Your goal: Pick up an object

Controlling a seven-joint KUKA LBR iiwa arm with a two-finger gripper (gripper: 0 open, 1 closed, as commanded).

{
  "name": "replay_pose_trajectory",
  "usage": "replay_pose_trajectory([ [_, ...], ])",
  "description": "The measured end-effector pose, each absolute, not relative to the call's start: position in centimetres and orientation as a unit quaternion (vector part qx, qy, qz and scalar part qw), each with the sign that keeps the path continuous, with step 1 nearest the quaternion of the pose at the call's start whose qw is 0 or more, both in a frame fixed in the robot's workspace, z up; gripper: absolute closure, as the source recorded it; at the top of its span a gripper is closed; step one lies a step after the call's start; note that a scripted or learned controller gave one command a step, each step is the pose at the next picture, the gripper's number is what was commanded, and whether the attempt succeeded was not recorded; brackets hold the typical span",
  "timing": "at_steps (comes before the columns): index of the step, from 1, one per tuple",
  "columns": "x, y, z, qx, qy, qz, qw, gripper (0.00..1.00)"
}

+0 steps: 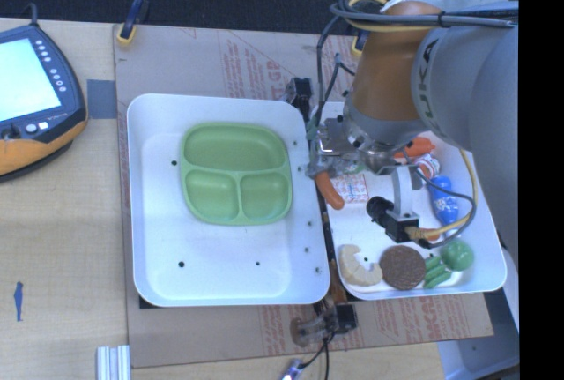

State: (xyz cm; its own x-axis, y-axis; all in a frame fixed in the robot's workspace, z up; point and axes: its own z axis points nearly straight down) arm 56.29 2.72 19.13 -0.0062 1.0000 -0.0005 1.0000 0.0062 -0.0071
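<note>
My gripper (333,160) hangs low over the near-left part of the right bin (490,279), under the arm's orange band. Just below it lies a small orange sausage-shaped toy (331,191), slanted, beside a white card with red print (354,188). I cannot see whether the toy is touched or held. At the bin's front lie a brown round cookie (403,267), a pale bitten biscuit (355,266) and a green toy (450,262). A blue toy (445,204) and an orange-red item (419,149) sit on the right, partly hidden by the arm.
The left bin (159,272) holds a green divided plate (236,173). A tablet-like pendant (35,100) lies at the bench's far left. Clamps sit between the bins at the back (300,91) and front (324,323).
</note>
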Motion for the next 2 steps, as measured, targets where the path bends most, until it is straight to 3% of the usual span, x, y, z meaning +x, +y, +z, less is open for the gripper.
replay_pose_trajectory([
  [1,54.4,5.0,21.5,-0.705,-0.709,0.0013,0.001,1.0],
  [2,58.8,9.9,22.3,-0.705,-0.709,0.0017,0.002,1.0],
])
